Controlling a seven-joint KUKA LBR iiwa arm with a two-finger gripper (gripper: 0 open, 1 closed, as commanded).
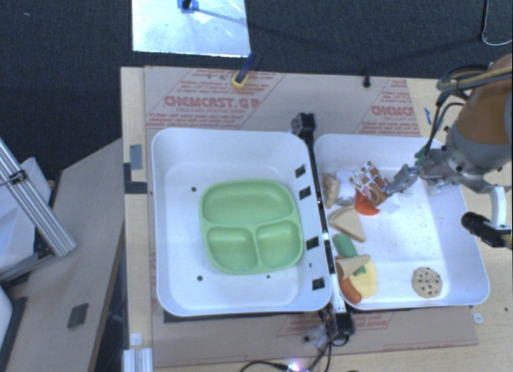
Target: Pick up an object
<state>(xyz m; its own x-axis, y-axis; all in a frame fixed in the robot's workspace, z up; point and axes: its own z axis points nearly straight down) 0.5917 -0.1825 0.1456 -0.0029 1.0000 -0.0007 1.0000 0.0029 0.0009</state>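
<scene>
the green divided plate (248, 226) served as the landmark for this figure. it lay in the left white bin (172, 202), near that bin's centre, with one long compartment above two smaller ones.

just right of the plate ran the black clips (313, 218) along the seam where the two bins met. beyond that seam, the right white bin (449, 242) held a cluster of toy food against its left wall. to the upper right of the plate sat a pale piece (330, 188) and a brown patterned item (369, 178) resting beside a red-orange piece (366, 203). directly right of the plate lay a sandwich-like triangle (349, 224) and a green piece (345, 244). to the plate's lower right lay a yellow and orange wedge (358, 276). farther right of the plate, well apart from the cluster, a chocolate-chip cookie (426, 282) lay flat near the bin's lower right corner.

the gripper (398, 179) sat far to the upper right of the plate, its tips just beside the brown patterned item; whether the tool was open, closed or gripping anything could not be told. the grey and orange arm (481, 130) extended beyond it.
</scene>
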